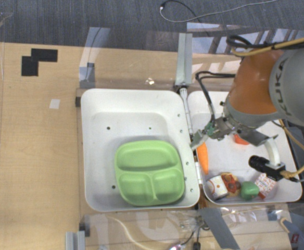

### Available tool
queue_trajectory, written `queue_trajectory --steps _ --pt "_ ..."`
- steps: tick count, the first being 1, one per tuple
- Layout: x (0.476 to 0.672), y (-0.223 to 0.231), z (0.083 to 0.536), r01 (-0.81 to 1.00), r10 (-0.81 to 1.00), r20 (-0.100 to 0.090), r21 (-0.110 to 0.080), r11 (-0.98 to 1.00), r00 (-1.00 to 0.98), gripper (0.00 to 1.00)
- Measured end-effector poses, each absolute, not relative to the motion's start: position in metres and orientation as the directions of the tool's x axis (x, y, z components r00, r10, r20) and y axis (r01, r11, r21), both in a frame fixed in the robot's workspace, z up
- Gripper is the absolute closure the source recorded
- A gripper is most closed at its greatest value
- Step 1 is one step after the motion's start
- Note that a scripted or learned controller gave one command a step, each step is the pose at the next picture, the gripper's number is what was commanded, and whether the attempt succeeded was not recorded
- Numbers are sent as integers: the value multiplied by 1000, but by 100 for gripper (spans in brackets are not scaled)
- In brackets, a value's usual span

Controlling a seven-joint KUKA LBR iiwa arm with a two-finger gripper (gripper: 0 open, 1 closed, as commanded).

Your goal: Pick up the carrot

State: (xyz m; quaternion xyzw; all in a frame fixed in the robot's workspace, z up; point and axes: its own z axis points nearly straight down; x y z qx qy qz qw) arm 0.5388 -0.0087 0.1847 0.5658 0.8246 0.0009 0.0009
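One carrot [203, 158] to log: it lies flat on the floor of the right bin [230, 158], close along that bin's left wall, thicker end toward the top of the view and tip toward the near edge. The gripper [207, 131] sits low over the same bin, just above the carrot's upper end and near the divider between the bins; contact cannot be confirmed from this angle. Gripper state: cannot tell whether it is open or closed, since the tool is small and partly merged with the wall edge behind it. Nothing is seen held in it. Judgement on progress: approach looks largely made, grasp not yet made, lift not yet made, so the whole pick remains to be done. The arm [292, 82] with its orange band [253, 85] covers much of the right bin's upper half. Other contents of the right bin: a small round can [218, 185], a green object [249, 190] and a red-and-white packet [265, 182] along the near wall, and a small orange-red piece [240, 139] partly under the wrist. The left bin [97, 139] holds a green divided plate [149, 172]. Writing: large pale letters on the grey arm link read "KUK", cut off at the frame edge, presumably the maker's name. The can and the packet carry printed labels, too small to read.
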Motion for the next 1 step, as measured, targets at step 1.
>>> queue_trajectory --steps 1 --pt "532 -24 185 900 900 -1 4 436 -436 0"
